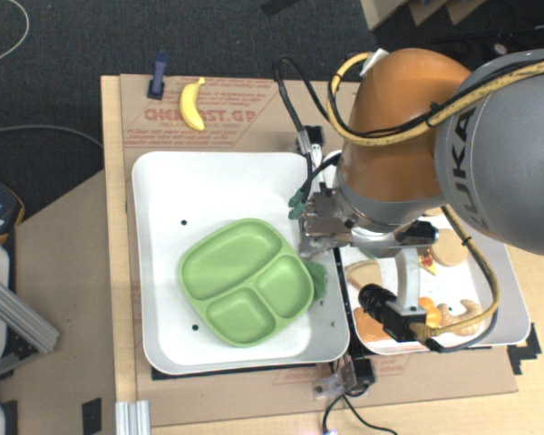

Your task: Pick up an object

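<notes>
counter (118, 243) carries two bins; tool (310, 243) at green tray's (245, 282) 2 o'clock edge, grip state can't tell.

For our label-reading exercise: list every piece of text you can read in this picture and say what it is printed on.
"CHO...ST.G.P": red stencilled print on the cardboard sheet, its middle covered by the banana.
Smaller red line beneath it: too blurred to read.
"KU": dark lettering on the grey arm, cut off.

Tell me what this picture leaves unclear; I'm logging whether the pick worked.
- Gripper: camera view, hidden under the arm's wrist; open or shut, unknown.
- Right bin: mostly covered by the arm; its objects can't be identified.
- Dark green item beside the green tray: partly hidden.
</notes>
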Tool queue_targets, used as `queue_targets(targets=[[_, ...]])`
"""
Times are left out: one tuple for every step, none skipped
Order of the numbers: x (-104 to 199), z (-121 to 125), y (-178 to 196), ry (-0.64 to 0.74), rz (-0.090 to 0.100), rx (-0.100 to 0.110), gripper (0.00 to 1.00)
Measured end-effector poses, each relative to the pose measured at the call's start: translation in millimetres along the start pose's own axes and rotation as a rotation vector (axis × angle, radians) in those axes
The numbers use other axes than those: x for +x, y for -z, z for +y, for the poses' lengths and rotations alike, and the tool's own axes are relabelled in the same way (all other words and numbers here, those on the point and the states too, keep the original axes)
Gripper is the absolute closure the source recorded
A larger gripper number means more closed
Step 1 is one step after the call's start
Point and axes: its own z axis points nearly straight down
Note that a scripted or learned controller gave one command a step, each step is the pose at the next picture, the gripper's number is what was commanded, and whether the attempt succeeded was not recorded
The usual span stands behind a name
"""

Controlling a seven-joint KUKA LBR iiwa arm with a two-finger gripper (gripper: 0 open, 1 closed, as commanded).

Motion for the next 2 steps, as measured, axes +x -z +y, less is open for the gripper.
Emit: queue_targets(targets=[[75, 21, 36, 0.011, 0.006, -0.018, 1.0], [55, 76, 149, 0.003, 0.006, -0.03, 1.0]])
